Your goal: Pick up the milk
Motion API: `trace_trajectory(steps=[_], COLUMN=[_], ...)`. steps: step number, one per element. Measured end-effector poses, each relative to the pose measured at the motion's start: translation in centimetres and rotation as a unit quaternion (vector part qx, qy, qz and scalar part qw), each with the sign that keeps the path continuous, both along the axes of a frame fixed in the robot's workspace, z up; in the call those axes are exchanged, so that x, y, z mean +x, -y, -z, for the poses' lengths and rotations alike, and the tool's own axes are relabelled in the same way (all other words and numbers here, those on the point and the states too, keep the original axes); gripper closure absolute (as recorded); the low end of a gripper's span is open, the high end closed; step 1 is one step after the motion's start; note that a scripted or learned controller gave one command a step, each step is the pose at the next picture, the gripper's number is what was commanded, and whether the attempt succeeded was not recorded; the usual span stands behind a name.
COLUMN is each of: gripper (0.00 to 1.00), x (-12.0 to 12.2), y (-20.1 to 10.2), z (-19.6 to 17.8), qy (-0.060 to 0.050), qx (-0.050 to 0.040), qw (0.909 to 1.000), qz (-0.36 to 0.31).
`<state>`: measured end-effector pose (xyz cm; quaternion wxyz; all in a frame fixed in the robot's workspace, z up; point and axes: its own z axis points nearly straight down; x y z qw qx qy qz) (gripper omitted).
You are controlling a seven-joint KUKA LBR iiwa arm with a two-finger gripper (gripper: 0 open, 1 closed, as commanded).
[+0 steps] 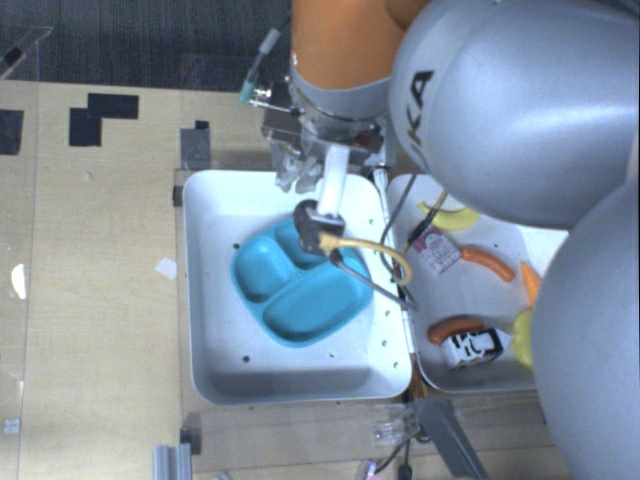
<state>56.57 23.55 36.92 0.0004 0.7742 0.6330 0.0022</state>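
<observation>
Over the bench, the big grey arm with its orange band [500,98] fills the upper right! The white left-hand bin [215,368] holds a blue divided plastic tray [300,303], and the gripper [298,173] hangs above that bin's far edge. Open or closed? Can't tell from here. The white right-hand bin [470,293] carries a yellow banana [450,218], an orange sausage-shaped toy [487,263], and there's the milk, a small black-and-white carton [472,346], at the near end, well apart from the gripper.
</observation>
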Motion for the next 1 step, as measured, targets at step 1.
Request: trace_trajectory(steps=[1], gripper=[1.00], x=[-2.07], y=[0.03], z=[0.03], qy=[0.000], qx=[-0.0012], qw=[0.9755], qz=[-0.220])
